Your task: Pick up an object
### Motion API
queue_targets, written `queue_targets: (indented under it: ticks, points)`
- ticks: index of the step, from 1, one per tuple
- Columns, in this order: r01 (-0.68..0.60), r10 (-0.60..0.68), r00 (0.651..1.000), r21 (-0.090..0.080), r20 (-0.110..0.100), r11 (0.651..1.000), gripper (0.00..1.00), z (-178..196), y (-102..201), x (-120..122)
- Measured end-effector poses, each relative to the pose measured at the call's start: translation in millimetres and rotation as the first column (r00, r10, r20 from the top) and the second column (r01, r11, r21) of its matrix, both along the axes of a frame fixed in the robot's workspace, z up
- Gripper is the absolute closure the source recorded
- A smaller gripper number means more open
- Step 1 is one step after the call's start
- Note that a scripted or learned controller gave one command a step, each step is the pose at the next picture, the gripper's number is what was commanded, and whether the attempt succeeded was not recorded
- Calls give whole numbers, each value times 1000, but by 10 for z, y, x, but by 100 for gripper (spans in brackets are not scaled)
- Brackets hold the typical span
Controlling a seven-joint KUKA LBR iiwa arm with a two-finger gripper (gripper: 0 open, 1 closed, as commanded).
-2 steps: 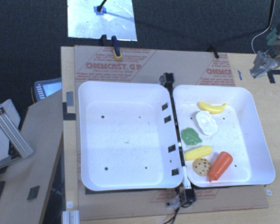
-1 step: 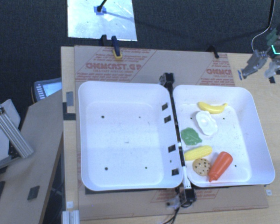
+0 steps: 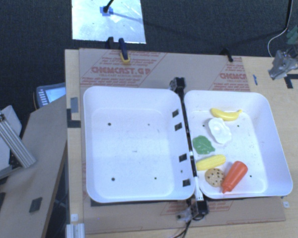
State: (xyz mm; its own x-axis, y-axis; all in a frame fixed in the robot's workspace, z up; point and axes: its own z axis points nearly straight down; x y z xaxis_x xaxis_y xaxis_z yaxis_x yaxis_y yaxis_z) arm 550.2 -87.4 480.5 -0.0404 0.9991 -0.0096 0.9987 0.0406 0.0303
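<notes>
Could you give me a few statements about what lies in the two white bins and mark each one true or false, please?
1. All the toy foods lie in the right bin. True.
2. The banana lies nearer the camera than the carrot. False: the banana lies at the far end of the group, the carrot at the near end.
3. The cookie sits beside the carrot, on its left in the view. True.
4. The green leaf lies in the left bin. False: it lies in the right bin, near the divider.
5. The gripper is down among the foods. False: it is at the view's right edge, beyond the bins.
</notes>
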Motion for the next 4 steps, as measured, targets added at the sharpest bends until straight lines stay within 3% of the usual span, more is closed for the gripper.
queue_targets:
  ticks: [1,2,3,4]
  points:
    - [-1,1,1000,0,-1,1000,0,-5,-1,-1]
    - [-5,5,1000,-2,4,1000,100,114,-2,6]
    - [-5,5,1000,-1,3,1000,0,109,-3,5]
    - [-10,10,1000,-3,8,1000,100,227,-5,11]
